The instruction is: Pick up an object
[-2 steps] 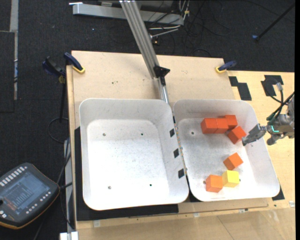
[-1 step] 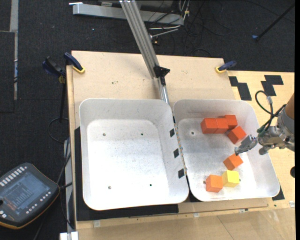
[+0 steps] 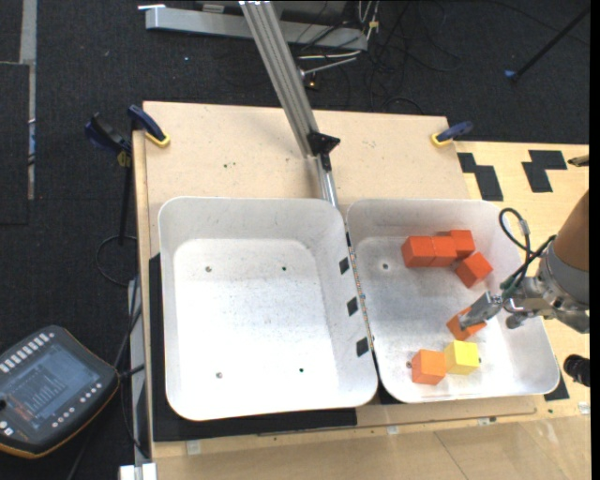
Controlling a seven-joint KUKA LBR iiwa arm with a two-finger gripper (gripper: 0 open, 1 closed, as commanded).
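Grasp step judged in hand: gripper (image 3: pixel 480 314) is lowered onto small orange block (image 3: pixel 462 325) in right bin (image 3: pixel 539 375), jaw spread cannot be told, so closure then lift is needed next.

From my remote station I look down on a pale wooden table (image 3: pixel 244 150) set on a dark carpeted floor (image 3: pixel 75 56). Blue and yellow clamps (image 3: pixel 150 127) grip its far left corner, and another clamp (image 3: pixel 450 133) sits at the far right corner. A slanted aluminium pole (image 3: pixel 286 80) runs from the top of the view down to the table's middle, its base frame (image 3: pixel 253 21) lying on the floor among black cables (image 3: pixel 394 47). Black square markings (image 3: pixel 511 173) cover a lighter board at the right. At the lower left, a grey handheld control pendant (image 3: pixel 52 389) rests on the floor, its cable (image 3: pixel 127 281) trailing along the table edge. Lighting is even and soft, without harsh shadows.
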